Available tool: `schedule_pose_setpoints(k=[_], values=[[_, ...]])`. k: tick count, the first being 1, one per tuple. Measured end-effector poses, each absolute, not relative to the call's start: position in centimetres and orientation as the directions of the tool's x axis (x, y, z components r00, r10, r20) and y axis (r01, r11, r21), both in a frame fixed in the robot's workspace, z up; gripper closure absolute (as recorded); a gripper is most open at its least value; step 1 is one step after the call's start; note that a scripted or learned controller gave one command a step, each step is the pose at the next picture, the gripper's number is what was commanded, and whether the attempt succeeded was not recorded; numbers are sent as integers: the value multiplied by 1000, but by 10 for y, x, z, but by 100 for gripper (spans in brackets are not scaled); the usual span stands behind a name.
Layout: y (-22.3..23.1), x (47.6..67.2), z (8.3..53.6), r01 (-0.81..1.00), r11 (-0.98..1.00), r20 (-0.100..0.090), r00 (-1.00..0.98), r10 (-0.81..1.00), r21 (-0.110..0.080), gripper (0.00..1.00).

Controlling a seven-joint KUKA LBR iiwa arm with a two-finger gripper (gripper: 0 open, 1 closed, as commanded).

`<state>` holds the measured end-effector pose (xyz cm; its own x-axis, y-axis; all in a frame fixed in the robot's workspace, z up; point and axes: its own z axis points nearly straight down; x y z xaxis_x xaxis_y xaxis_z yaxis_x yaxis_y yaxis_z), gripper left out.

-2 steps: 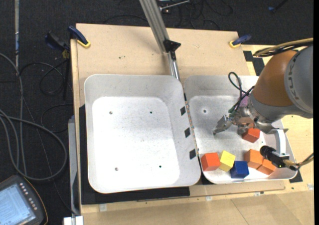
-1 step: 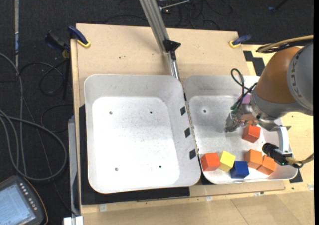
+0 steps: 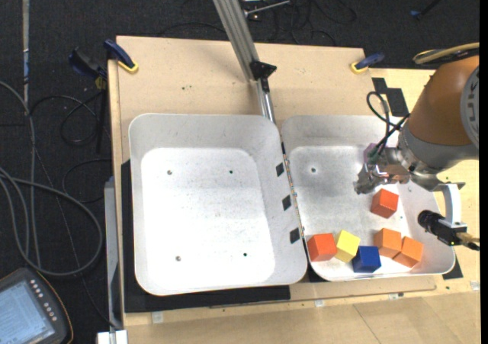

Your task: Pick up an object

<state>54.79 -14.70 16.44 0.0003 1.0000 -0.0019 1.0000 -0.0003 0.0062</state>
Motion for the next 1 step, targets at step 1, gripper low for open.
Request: schedule_pose_setpoints(k=[1], values=[[-147, 550, 213, 1000, 2, -2, -2, 1000, 7, 100]])
